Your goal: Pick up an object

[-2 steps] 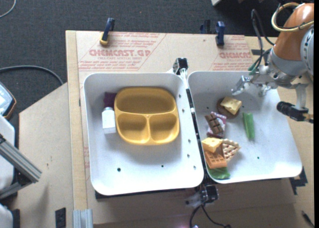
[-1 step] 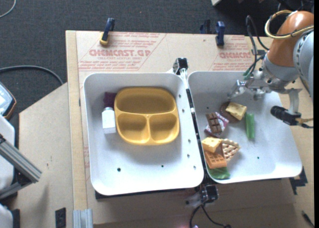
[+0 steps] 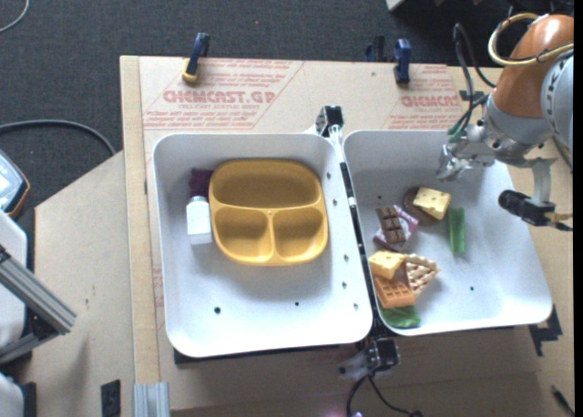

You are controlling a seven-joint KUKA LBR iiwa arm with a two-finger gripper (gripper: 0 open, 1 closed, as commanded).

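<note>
Over the right bin my gripper hangs near the far wall, above bare white floor, with nothing between its fingers; whether they are spread or closed I cannot tell from this angle. My arm comes in from the right, orange band uppermost.

Nearest to me lies a cheese wedge, just below and to the left of my gripper and apart from it, resting partly on a brown disc. Beside it a green pod lies with its long axis running near to far, tilted only slightly. Left of that sits a chocolate bar, long axis also roughly near to far. Toward the near wall a second cheese piece, a lattice cracker, a waffle and a green leaf crowd together, touching.

The left bin holds a yellow divided plate, with a white bottle just beside its left edge.
</note>
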